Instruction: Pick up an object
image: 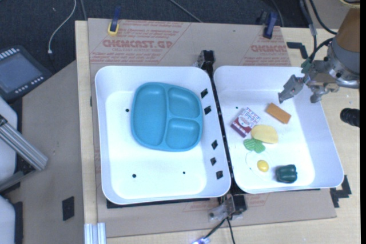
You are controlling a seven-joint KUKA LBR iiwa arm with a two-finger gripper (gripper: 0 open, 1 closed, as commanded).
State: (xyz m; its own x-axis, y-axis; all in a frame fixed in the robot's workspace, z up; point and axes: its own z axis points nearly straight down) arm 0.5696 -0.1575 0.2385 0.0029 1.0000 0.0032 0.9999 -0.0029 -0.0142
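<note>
**Gripper open above the right bin, nothing in its grasp**

The grey two-finger gripper (302, 88) hangs over the far right part of the right-hand white bin (326, 140), its 2 fingers spread apart with nothing between them and touching nothing that can be seen.

Closest to the jaws, just below and a little left, lies the flat orange block (278, 113). It looks stiff and light, a likely first choice; its long sides offer parallel faces, so a grip across the narrow width should hold. Further left of the jaws sits the small red-and-white printed packet (246, 121), which looks thin and may slip or crumple. Below that, the rounded yellow toy piece (265, 134) and the green leafy toy piece (254, 145) touch each other; smooth plastic curves could squirt out. Further still are the small yellow ball (262, 166) and the dark green pepper-shaped toy (286, 173). Farthest, in the left bin, rests the blue 3-compartment plastic tray (167, 116), too wide for these jaws.
</note>
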